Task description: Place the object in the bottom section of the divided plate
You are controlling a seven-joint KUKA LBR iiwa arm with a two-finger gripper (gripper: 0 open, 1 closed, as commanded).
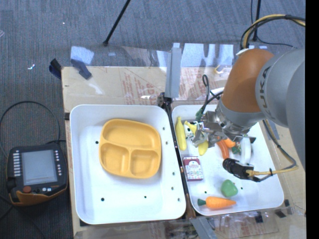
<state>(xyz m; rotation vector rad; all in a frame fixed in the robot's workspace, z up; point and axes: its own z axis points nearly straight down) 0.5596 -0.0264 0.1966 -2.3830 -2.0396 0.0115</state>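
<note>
The end effector (205,137) is reaching among the toys in the right bin (269,193) (its grip state I cannot tell). Picking is seemingly underway; next comes carrying to the divided plate (130,147).

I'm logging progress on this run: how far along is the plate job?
Nothing looks done: no object lies in the yellow divided plate in the left bin. In hand: the gripper is down among the toys in the right bin, beside the banana. A grasp can't be confirmed. Left: picking, carrying, placing.
</note>
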